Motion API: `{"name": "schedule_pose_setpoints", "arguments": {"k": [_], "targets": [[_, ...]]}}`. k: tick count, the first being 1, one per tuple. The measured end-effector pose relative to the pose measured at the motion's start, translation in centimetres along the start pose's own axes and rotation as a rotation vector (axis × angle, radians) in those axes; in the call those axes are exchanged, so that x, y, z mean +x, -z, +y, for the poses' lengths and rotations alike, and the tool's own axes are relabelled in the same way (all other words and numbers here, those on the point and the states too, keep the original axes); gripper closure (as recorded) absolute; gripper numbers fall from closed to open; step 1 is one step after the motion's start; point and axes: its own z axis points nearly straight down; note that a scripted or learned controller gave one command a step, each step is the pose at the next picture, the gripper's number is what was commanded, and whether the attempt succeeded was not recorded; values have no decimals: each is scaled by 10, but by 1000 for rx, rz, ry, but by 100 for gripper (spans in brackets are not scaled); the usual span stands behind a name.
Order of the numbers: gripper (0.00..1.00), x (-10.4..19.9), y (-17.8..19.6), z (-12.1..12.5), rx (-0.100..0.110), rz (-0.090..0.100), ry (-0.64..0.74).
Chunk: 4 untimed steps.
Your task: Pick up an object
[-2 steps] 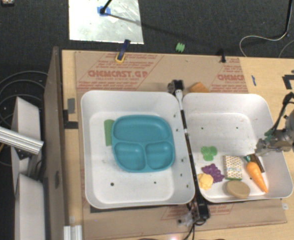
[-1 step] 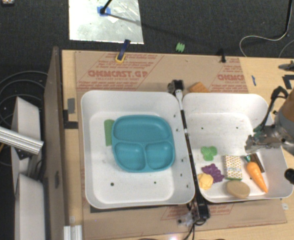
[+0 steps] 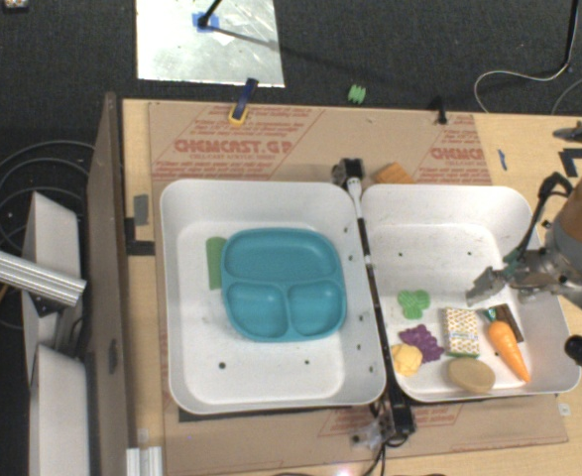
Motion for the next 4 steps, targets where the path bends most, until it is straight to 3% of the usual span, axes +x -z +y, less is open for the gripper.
{"name": "schedule_pose_setpoints", "arguments": {"k": [1,2,3,4], "targets": [[0,52,-81,68,-3,0,7],[0,-5,33,159,-18,-8,3],[0,40,-57,38,17,6,-3],[0,-20,31,103,-12,-7,0]]}}
